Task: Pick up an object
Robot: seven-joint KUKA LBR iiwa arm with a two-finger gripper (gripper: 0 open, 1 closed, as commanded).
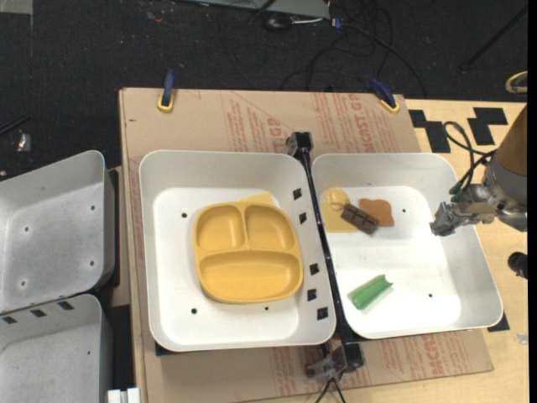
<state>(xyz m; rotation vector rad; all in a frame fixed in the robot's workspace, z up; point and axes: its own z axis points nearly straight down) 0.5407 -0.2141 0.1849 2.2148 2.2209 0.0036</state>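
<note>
The right bin holds a green block near its front, a dark brown bar lying against an orange-brown piece, and a pale yellow lump at the back left. My gripper hangs over the bin's right side, right of the brown pieces and apart from them. Nothing shows between its tips.
The left bin holds a yellow divided plate. A black divider with clips runs between the bins. Grey metal panels lie left of the bench, and cables cross the floor behind.
</note>
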